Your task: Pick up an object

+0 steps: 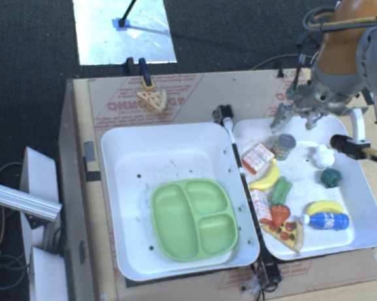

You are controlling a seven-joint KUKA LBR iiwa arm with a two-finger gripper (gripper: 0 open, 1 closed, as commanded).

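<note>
My gripper (296, 117) hangs over the far edge of the right bin (367, 211), open, with nothing between its fingers. Just in front of it stands a small can (284, 146), beside a red and white packet (257, 155). A banana (267, 178), a green piece (282, 189), a red fruit (280, 212) and a pizza slice (288, 233) lie along the bin's left side. A white lump (322, 156), a dark green lump (330, 177) and a blue bottle (330, 220) with a yellow piece (324, 207) behind it lie to the right.
The left bin (130, 158) holds a green divided plate (194, 218). Behind the bins, a second pizza slice (153, 100) and a blue clamp (144, 72) sit on the cardboard. A shiny sheet (124, 27) lies on the floor beyond.
</note>
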